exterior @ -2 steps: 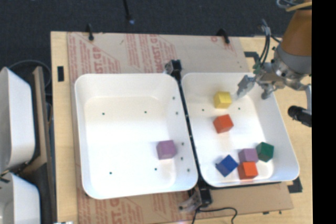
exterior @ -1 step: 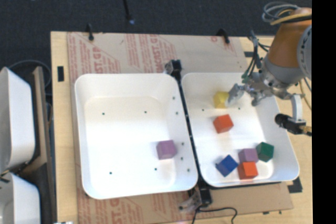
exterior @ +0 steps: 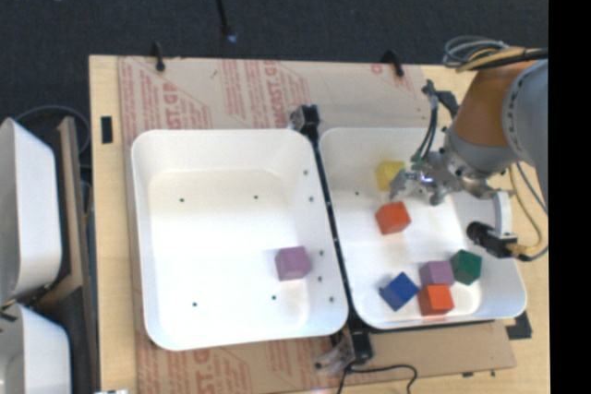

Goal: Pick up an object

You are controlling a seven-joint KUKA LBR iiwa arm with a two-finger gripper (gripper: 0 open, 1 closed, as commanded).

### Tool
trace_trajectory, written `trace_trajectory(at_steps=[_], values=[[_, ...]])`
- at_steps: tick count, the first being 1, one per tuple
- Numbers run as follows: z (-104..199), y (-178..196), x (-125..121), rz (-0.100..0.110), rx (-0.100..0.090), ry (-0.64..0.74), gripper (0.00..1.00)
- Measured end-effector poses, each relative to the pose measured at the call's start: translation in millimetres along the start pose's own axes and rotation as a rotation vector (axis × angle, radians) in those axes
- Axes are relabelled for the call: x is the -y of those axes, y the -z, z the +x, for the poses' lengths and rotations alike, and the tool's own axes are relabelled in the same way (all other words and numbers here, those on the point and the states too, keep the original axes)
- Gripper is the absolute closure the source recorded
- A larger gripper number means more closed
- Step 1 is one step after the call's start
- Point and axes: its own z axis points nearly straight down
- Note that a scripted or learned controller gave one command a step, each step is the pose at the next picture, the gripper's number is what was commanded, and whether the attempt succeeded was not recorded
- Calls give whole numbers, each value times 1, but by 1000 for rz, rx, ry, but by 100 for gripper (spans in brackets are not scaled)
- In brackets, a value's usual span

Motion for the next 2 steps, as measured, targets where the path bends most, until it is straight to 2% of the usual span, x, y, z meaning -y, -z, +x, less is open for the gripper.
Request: trace_trajectory(at_steps=[1,2], values=[[-1,14,-2,-7,1,0,100],[0,71,6,-10,2,0,100]])
